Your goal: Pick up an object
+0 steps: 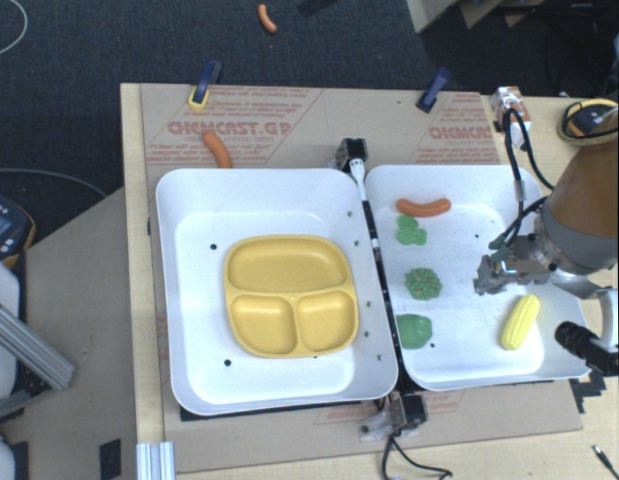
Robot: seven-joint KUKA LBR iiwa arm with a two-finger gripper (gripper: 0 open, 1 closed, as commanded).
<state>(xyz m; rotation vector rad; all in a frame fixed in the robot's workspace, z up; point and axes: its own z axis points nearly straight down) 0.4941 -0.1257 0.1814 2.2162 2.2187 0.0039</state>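
camera view | bench (289,118): brown board, two white bins (189,268) | floor (109,28): dark carpet | gripper (492,274): state unclear

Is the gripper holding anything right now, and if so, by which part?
Nothing is held. The gripper hangs over bare bin floor, apart from the corn cob and the broccoli.

Arm (589,208) cut off by right edge; grip state unclear.

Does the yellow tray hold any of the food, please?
No, the yellow tray lies bare in the left bin.
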